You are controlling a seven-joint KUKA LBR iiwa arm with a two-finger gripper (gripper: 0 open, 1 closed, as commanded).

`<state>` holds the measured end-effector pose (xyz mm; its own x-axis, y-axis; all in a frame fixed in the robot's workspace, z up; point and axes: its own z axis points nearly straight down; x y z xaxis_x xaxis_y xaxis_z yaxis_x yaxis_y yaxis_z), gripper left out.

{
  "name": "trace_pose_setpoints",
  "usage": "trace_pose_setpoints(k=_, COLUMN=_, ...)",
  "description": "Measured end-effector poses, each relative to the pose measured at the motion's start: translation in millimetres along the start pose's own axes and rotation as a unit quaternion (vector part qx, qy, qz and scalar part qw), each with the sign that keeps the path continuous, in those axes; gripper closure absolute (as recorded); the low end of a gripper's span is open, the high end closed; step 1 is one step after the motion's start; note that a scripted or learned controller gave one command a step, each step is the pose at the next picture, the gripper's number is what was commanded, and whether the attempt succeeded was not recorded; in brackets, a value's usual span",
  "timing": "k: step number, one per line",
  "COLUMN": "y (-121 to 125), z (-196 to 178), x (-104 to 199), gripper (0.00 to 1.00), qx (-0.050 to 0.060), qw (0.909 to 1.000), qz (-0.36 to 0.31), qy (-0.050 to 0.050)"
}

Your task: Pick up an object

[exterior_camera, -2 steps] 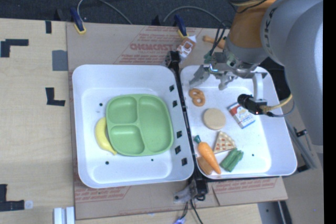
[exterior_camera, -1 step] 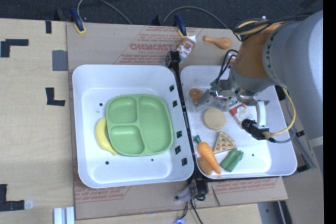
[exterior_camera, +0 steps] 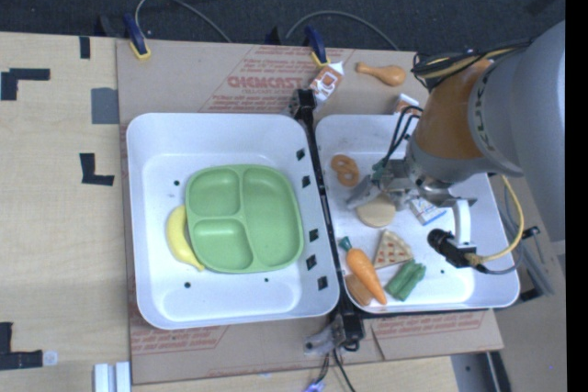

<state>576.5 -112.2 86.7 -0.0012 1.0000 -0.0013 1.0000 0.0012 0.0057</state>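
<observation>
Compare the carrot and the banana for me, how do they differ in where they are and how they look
The carrot lies in the right bin, while the banana lies in the left bin. The carrot is orange with a green top and fully visible; the banana is yellow and partly tucked under the green divided plate. The carrot lies slanted near the pizza slice; the banana curves along the plate's left edge. Both are toy foods lying flat.

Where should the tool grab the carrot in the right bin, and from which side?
Grip the carrot across its thick orange middle, coming straight down from above. It lies flat and slanted, green top toward the bin divider, so close across its narrow width. The pizza slice sits close beside it.
</observation>
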Motion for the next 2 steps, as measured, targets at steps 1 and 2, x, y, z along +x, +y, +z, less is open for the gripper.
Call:
trace_pose_setpoints(k=1, y=0.1, z=-9.2, x=0.3, gripper=1.00, qx=0.000, qw=1.0000, qz=0.000, qy=0.000)
trace_pose_setpoints(k=2, y=25.7, z=-97.7, x=58.5, gripper=1.00, qx=0.003, qw=1.0000, qz=-0.001, qy=0.001)
